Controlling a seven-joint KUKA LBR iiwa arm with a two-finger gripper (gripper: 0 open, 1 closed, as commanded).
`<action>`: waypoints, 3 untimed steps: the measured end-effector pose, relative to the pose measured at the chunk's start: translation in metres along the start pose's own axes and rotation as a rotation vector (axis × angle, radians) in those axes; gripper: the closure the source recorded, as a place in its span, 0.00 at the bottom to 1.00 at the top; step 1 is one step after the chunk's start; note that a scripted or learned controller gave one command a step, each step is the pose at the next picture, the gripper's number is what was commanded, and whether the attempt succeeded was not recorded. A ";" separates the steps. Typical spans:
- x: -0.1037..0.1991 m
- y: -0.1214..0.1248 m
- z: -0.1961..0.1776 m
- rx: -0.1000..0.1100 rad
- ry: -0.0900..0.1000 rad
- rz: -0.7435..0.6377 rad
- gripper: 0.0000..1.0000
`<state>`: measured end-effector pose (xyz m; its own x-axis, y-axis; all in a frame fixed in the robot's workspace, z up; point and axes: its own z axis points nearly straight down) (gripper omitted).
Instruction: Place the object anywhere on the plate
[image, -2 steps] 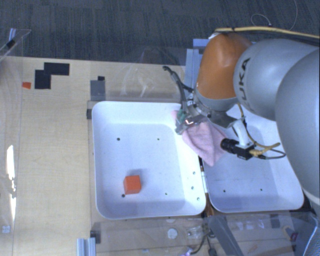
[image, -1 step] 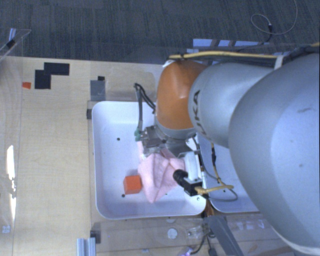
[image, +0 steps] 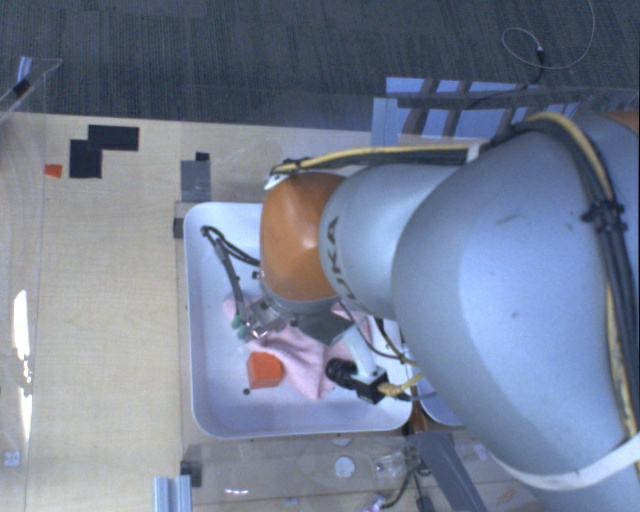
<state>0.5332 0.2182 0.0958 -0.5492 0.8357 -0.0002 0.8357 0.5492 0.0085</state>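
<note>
One black stepped mark (image: 100, 150) and a small red patch (image: 52, 170) lie at the far left of the pale wooden bench (image: 100, 330). To their right is a shallow white bin (image: 205, 400), its left wall and lower left corner bare. Inside it, toward the lower middle, a small orange object (image: 265, 370) rests on the bin floor, touching the lower left edge of a crumpled pink cloth (image: 305, 352) that spreads to the right beneath the arm. Just above the orange object, and apart from it, the gripper (image: 250, 325) comes down out of the wrist over the cloth's upper left edge. It is largely hidden by the wrist, so whether it is parted or closed cannot be told, and nothing can be seen held in it. A thin black cable (image: 218, 250) loops from the bin's upper left toward the wrist. Right of that, the orange band (image: 295, 240) bulges above the wrist, and the big grey arm (image: 500, 300) covers the whole right half, with a yellow cable (image: 380, 155) along its top. Below the arm, at the lower right, a slice of a round pale rim (image: 440, 412) peeks out; it may be the plate, well apart from the orange object.
</note>
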 end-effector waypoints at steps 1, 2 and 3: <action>-0.059 0.005 -0.015 0.003 -0.001 -0.057 1.00; 0.004 -0.035 -0.010 -0.042 -0.022 -0.079 1.00; -0.065 -0.046 -0.086 -0.003 -0.004 -0.250 1.00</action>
<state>0.5297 0.1381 0.1815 -0.7387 0.6740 -0.0072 0.6739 0.7388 0.0110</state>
